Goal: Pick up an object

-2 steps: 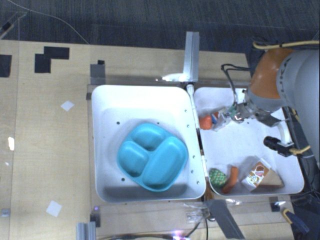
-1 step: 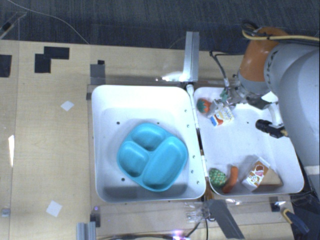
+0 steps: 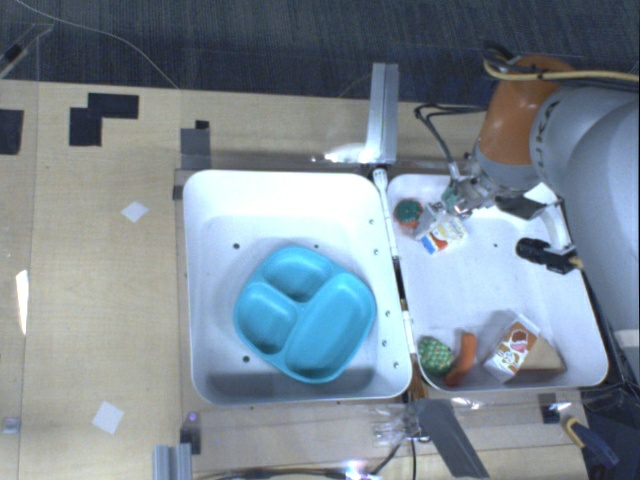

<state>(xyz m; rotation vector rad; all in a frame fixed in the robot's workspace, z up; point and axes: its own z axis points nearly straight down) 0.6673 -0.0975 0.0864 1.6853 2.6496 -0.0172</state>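
My gripper [image 3: 456, 199] is low over the back of the right bin [image 3: 500, 288], under the orange band of the arm. Just below and left of it lies a small white packet with red and blue marks [image 3: 441, 233], touching or almost touching the gripper tip. A small green and red round item [image 3: 407, 211] sits to the left of that, by the bin's left wall. At the front of the same bin lie a green knobbly ball [image 3: 434, 351], an orange carrot-like piece [image 3: 463, 357] and a brown and white carton [image 3: 516, 349].
The left bin [image 3: 215, 218] holds a blue divided plate [image 3: 305, 313]. A metal post [image 3: 383, 113] stands behind the wall between the bins. A black part of the arm [image 3: 546, 253] juts over the right bin's right side.
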